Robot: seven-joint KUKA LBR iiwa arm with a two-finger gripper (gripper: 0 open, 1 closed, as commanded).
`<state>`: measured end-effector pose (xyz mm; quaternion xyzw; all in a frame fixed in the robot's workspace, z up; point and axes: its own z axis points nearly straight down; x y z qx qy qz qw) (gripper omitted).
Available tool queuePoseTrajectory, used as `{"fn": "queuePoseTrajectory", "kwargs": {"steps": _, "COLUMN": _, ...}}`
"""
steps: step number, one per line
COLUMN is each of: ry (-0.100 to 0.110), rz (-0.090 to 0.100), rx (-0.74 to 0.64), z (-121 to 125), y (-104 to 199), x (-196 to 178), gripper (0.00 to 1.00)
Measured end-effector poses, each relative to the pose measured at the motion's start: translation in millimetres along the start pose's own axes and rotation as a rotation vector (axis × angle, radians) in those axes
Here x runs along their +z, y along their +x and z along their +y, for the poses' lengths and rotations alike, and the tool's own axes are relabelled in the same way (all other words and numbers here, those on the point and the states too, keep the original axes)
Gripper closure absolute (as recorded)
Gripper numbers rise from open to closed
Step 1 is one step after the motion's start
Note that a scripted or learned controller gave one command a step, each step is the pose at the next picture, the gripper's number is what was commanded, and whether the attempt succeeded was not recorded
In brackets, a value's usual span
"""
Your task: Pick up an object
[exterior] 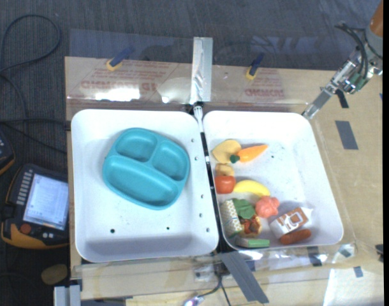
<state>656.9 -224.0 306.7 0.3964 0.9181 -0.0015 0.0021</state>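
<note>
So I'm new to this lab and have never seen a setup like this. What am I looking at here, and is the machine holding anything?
It is one camera fixed above a bench, looking down at a slant. The robot arm reaches in from the right; its gripper, a two-finger claw, hangs over the bench just outside the right bin's far right corner, with nothing between its fingers. The left bin holds a teal divided plate. The right bin holds small toy foods, among them a carrot, a tomato and a banana. The job is to pick one up; none is lifted yet.
</note>
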Motion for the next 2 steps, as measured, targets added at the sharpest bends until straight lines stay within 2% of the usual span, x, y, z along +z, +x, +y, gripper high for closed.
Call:
{"fn": "queuePoseTrajectory", "kwargs": {"steps": 1, "ry": -0.001, "rz": 0.004, "rx": 0.103, "z": -12.5, "y": 28.4, "x": 34.5, "gripper": 0.00}}
{"fn": "queuePoseTrajectory", "kwargs": {"steps": 2, "ry": -0.001, "rz": 0.002, "rx": 0.158, "z": 8.3, "y": -4.3, "x": 20.0, "gripper": 0.00}}
